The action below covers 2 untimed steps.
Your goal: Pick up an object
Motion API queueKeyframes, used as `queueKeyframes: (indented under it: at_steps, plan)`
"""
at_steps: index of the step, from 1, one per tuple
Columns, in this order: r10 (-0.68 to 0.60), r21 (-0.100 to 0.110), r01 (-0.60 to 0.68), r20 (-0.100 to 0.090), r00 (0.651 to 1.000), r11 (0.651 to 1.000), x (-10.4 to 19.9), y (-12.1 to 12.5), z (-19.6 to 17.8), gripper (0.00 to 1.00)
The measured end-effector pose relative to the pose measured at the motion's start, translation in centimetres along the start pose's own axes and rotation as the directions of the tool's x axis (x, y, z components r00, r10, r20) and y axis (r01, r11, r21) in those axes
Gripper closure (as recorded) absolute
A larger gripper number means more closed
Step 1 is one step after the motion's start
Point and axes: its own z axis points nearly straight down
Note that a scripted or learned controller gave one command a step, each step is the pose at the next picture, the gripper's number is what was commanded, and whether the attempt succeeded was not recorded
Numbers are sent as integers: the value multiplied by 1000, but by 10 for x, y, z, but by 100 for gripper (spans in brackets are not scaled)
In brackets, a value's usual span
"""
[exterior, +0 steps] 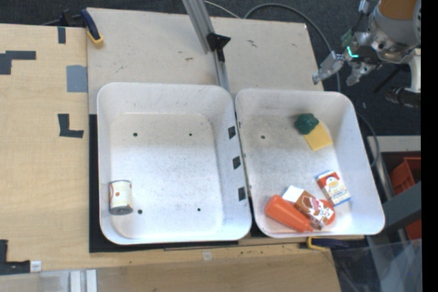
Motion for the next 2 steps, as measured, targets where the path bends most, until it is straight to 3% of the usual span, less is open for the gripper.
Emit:
queueKeyframes:
  at_steps: [1,2]
  plan:
    - [-1,-4,1,3,1000,1000,0,1,-3,0]
    - [-1,-1,1,2,1000,1000,4,-1,41,0]
